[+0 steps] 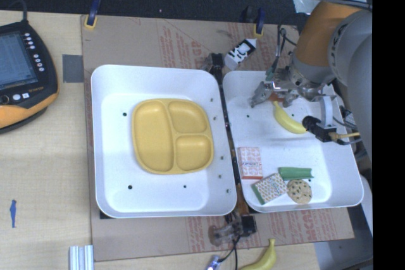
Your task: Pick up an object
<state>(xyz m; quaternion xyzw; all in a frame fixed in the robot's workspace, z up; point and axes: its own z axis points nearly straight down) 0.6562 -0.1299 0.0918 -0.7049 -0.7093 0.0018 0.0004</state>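
Curved yellow plastic banana [289, 120] lies in right shallow white bin [329, 196], long axis upper-left to lower-right; metal two-finger gripper [264, 93] spread w/ nothing between, just beside its upper tip.

Bright, even overhead light; perhaps slightly soft.

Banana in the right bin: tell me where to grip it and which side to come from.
Grip the banana at its thick middle, coming straight down from above with the fingers across its narrow width. It lies flat on the floor of the right bin, running diagonally, apart from the bin walls, so both long sides look open. The gripper sits just beyond its upper end.
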